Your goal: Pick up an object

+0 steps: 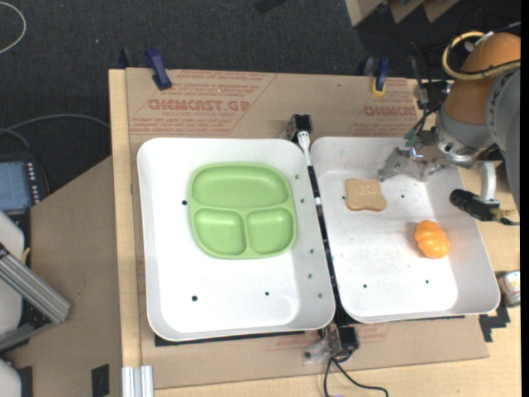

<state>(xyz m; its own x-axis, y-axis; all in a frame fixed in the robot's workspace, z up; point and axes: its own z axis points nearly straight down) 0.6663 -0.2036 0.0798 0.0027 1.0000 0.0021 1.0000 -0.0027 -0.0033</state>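
The job is to pick up one thing, and it looks like the very start of that job. The arm (483,98) hangs over the back of the right bin (388,296). Its gripper (405,162) points down and away from the arm. The gripper has nothing in it. The tips are too small and blurry to see how wide they are, so that cannot be told.

Two things sit in the right bin. The slice of toast (364,194) lies flat, just in front of the gripper and a little past its tip. It is near the tool but not touching it. The small orange fruit (431,239) sits further toward the front of the bin, well apart from the gripper and apart from the toast.

The toast looks like the easy one to go for. The tool would need to slide a bit over it, come straight down, and close on its thin edges. That could be tricky, since the toast is flat and low.

The left bin (165,304) is on the far side from the tool. A green plate (242,209) with three spaces lies in it. Both bins rest on a brown board (132,122) held by blue clamps (157,67). Dark carpet (58,48) lies around it.
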